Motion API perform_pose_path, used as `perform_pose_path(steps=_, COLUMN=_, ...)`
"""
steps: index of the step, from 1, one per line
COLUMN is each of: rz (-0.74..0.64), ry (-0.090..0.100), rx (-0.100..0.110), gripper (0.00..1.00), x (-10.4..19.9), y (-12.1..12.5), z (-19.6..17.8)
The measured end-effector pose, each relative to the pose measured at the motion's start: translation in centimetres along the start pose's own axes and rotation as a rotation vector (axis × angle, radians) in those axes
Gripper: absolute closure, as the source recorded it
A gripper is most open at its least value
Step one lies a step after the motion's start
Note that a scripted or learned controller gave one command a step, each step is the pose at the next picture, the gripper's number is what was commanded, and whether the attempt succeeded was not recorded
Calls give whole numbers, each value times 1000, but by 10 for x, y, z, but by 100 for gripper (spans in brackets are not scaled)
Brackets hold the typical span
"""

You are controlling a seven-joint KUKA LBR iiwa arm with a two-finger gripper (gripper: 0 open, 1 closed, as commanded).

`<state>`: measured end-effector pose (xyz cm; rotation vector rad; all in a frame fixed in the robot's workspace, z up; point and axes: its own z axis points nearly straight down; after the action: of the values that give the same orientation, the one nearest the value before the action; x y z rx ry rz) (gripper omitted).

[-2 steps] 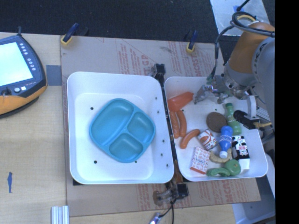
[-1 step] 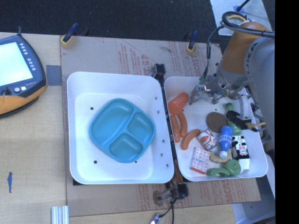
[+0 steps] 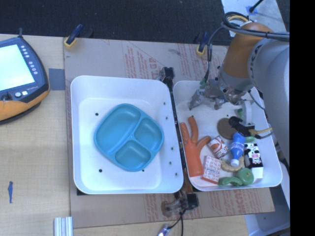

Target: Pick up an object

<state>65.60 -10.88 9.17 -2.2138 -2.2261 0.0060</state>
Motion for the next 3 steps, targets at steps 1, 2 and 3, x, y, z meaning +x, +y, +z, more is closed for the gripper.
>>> perform_pose_path(steps=1, rz=-1, ry=1, rx=3, gripper=0, x=16, y=0, z=0)
perform_pose_path(steps=2, rz=2, ry=1, rx=2, gripper=0, x=13, y=0, z=0)
perform_pose_path(steps=3, rz=1, ry=2, rx=3, gripper=0, x=16, y=0, z=0)
